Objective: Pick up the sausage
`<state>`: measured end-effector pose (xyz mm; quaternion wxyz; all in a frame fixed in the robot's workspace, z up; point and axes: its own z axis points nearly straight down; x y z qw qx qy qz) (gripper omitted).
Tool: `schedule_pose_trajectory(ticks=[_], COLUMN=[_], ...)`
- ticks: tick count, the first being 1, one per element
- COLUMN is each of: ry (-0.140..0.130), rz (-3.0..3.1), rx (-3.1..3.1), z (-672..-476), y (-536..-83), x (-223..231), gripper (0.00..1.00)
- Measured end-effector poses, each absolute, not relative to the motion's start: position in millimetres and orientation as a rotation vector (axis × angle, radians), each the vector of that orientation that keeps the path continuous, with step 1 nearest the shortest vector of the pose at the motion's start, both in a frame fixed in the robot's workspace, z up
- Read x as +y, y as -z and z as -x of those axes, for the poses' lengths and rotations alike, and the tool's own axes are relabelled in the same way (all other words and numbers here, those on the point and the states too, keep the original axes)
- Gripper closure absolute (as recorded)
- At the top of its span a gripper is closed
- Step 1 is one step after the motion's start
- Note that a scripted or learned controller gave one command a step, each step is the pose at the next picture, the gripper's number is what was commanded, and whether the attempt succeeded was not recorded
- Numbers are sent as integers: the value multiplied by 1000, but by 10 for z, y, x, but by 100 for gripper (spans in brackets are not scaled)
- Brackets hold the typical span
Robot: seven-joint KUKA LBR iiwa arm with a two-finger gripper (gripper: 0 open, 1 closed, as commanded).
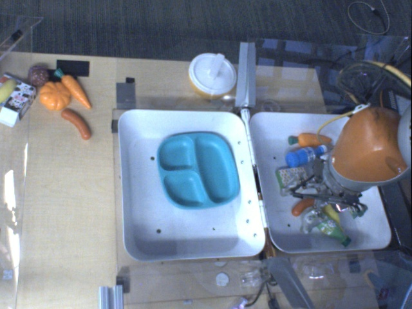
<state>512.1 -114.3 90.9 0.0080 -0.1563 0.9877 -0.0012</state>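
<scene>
Over the right bin (380, 237), the end effector (315, 195) hangs above the sausage (301, 206).

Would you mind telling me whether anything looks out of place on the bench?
Yes: a sausage, a carrot and a small pumpkin lie loose on the bench at far left, outside both bins, while the gripper is in the right bin.

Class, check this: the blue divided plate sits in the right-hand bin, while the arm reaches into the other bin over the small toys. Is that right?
Not quite. The camera view shows the blue divided plate in the left bin; the arm reaches over the small toys in the right bin.
</scene>
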Motion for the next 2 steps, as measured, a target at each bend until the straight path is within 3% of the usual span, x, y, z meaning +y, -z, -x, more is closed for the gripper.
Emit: schedule_pose_trajectory(ticks=[1,2], ry=[-1,5], rz=[706,640], rx=[3054,3058], z=[-5102,-5338], y=[-1852,-907], x=[-512,-1193], gripper=[0,0])
